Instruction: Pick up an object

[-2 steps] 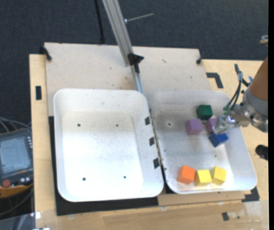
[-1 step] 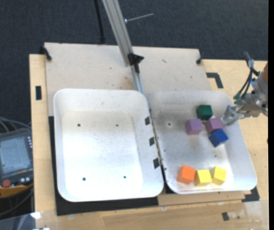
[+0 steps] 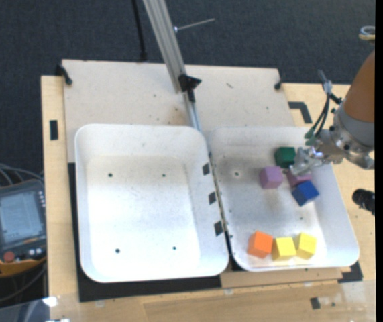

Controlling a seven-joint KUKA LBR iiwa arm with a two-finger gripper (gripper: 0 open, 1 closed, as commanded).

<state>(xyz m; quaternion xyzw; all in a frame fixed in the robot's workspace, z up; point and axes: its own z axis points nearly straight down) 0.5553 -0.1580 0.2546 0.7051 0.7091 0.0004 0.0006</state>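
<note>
Seen from above at a slant, two shallow white bins sit side by side on a pale wooden worktop (image 3: pixel 144 92). The left bin (image 3: pixel 87 146) lies beside the right bin (image 3: pixel 335 247), which holds six small blocks. A green cube (image 3: pixel 285 156), a lilac cube (image 3: pixel 270 177) and a blue cube (image 3: pixel 305 192) cluster near its far right. An orange cube (image 3: pixel 260 244) and two yellow cubes (image 3: pixel 285 248) line its near rim.

The grey arm's gripper (image 3: pixel 303 166) hovers low among the cluster; whether it is spread or closed cannot be told.

The blocks look light, rigid and matte, likely easy to pinch across opposite flat faces.
</note>
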